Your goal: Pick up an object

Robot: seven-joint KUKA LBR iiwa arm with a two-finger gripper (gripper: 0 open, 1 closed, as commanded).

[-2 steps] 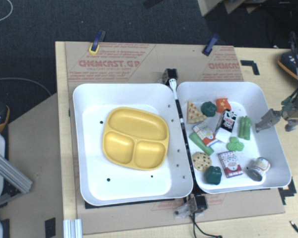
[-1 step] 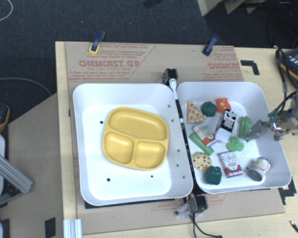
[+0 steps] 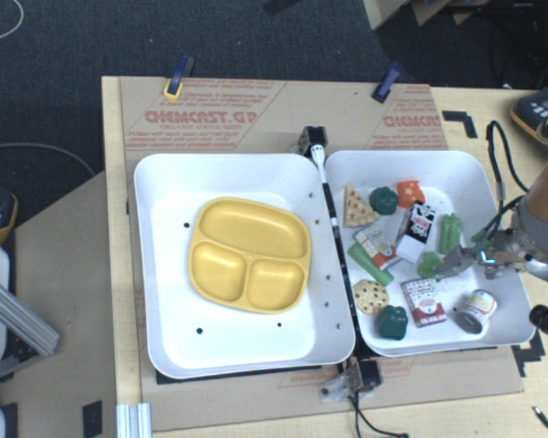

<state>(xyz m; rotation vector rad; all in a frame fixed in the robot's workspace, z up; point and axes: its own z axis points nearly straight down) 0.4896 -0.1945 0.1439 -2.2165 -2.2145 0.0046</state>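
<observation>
I read this as the approach step; my pincer sits low in the right white bin, nothing visibly between its tips; whether it is wide or narrow I cannot tell. Nearest candidate, a small green plastic piece, lies just left of it; a red-and-white packet below-left; a small grey can below. Next move needs centring over one item. Tips blurred; arm cropped at right.

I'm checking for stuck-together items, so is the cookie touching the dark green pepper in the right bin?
Touching. In the camera view the cookie and the dark green pepper meet edge to edge, with no white bin floor between them.
</observation>
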